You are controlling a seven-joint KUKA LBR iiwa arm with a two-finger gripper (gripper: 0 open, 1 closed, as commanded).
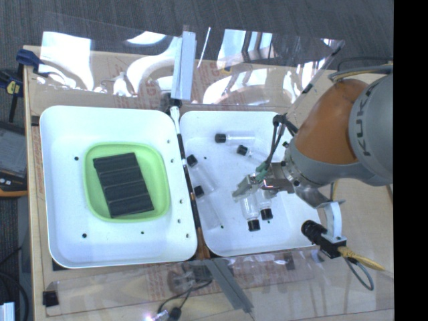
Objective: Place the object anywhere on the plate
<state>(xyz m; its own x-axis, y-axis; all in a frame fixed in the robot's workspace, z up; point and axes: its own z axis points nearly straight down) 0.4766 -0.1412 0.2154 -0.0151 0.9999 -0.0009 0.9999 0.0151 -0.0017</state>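
Where the gripper hangs: gripper [249,191] low over the middle of the right bin [227,249], pale and partly see-through against the white floor.
Gripper state: cannot tell whether it is apart or together; its outline blurs into the bin floor and the clear vials beneath it.
Gripper contact: nothing can be made out clamped in it; two black-capped vials [259,218] lie just beside and below its tip, and whether it touches them cannot be told.
Arm pose: arm [378,136] enters from the right edge, its orange band [328,129] over the right bin's far right corner, the wrist angled down and toward the left.
Cable: black connector [319,235] with a yellow lead sits at the right bin's near right corner, below the wrist.
Task object: dark ridged block [122,184] lies flat on the green plate [91,194], slightly turned, inside the plate's rim.
Plate position: centred in the left bin [53,179], with white floor showing all round it.
Divider: the two bins' inner rims run touching or just beside each other between plate and gripper.
Other vials: one [231,138] near the right bin's far edge, another [242,150] just below it, and black caps [190,160] along the left wall.
Open room: bare floor shows in the right bin's lower left, between the gripper and the near rim.
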